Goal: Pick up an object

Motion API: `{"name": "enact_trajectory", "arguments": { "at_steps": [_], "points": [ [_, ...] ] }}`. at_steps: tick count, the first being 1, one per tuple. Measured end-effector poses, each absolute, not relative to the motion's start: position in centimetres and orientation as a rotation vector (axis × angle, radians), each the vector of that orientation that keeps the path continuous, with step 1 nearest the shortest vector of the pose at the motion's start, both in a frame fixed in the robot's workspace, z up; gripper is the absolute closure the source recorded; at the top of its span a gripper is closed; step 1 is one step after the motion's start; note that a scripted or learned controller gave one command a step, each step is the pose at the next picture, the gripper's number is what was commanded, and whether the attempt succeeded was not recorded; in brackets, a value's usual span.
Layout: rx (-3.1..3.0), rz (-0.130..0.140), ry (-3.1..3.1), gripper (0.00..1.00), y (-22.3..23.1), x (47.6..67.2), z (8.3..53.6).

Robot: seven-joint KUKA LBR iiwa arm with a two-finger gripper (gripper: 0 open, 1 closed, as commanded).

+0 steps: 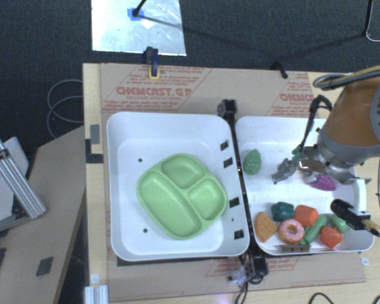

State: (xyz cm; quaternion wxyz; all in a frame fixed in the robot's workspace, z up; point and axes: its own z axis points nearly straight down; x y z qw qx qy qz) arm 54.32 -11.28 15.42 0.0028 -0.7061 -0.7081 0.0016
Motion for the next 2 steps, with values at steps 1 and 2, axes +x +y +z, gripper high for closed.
{"name": "enact_trajectory", "arguments": {
  "at_steps": [1, 2],
  "points": [
    [-2.215, 0.005, -2.219, 0.00, -11.2, 54.1, 11.0],
    [-2.217, 0.003, -2.221, 0.00, -11.2, 54.1, 8.1]
  ]
}}
